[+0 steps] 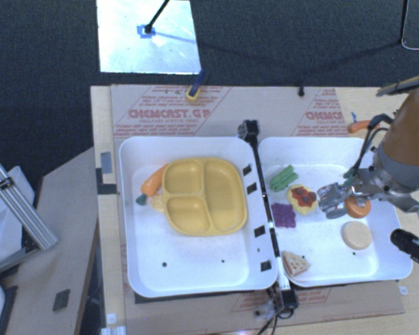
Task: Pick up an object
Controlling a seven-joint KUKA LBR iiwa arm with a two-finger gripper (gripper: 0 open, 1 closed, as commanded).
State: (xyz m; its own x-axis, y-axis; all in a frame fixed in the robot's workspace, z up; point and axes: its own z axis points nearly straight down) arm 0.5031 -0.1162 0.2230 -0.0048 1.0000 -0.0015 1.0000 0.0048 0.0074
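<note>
End effector (332, 198) low in right bin (323, 273), just right of small pizza (302, 198); finger state not discernible. Orange piece (359, 207) just beside it on the arm side, pale round cookie (356, 234) below. Green beans (283, 176) and purple grapes (283, 214) near divider, sandwich wedge (294, 263) at lower edge. Yellow divided plate (199, 196) in left bin (141, 262), carrot (152, 180) touching its left rim.
</note>
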